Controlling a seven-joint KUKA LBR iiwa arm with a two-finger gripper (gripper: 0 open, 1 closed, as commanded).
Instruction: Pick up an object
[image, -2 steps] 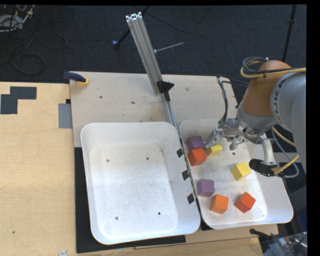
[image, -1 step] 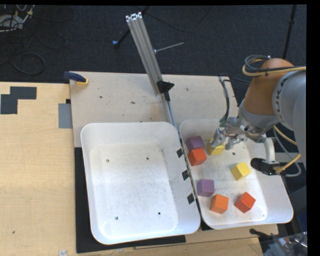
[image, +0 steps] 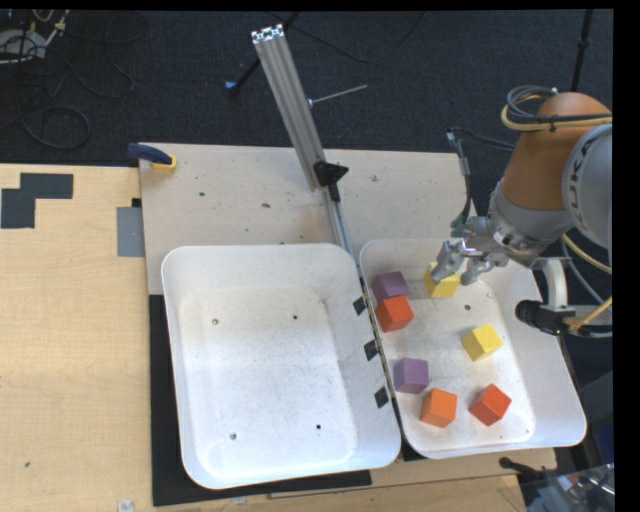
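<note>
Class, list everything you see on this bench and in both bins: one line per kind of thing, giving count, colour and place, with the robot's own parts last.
Purple cubes: 2, purple; right bin, one at its top-left, one lower left.
Red cubes: 2, red; right bin, one touching the upper purple cube, one near the bottom.
Orange cube: 1, orange; right bin, bottom.
Yellow cubes: 2, yellow; right bin, one at the gripper, one mid-right.
Shallow white plastic bins: 2, white; left, right.
Aluminium rail: 1, silver; slanting over the bench.
Clamp: 1, blue and yellow; bench's top-left corner.
Robot arm: 1, grey and orange; right.
Gripper: 1, grey; above the upper yellow cube.
</note>
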